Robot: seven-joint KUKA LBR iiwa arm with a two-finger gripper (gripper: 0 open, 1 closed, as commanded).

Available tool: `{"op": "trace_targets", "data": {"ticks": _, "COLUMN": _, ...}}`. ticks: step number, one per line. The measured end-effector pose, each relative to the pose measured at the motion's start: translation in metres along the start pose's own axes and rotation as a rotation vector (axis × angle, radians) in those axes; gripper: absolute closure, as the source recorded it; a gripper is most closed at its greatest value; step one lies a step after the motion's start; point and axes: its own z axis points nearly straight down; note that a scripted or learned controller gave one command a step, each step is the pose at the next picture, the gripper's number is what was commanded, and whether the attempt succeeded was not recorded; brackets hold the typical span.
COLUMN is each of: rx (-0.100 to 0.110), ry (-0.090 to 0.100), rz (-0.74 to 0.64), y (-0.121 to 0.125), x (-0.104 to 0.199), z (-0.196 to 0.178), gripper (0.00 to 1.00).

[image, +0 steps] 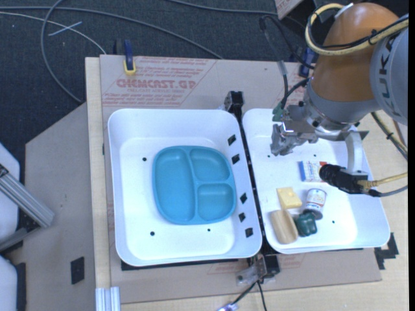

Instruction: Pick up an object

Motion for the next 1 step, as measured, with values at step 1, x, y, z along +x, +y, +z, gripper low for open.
{"op": "trace_targets", "data": {"ticks": 1, "rx": 0.001, "ry": 0.000, "rz": 0.001, "y": -0.0057, "x": 0.0462, "z": 0.0255, "gripper": 1.00}}
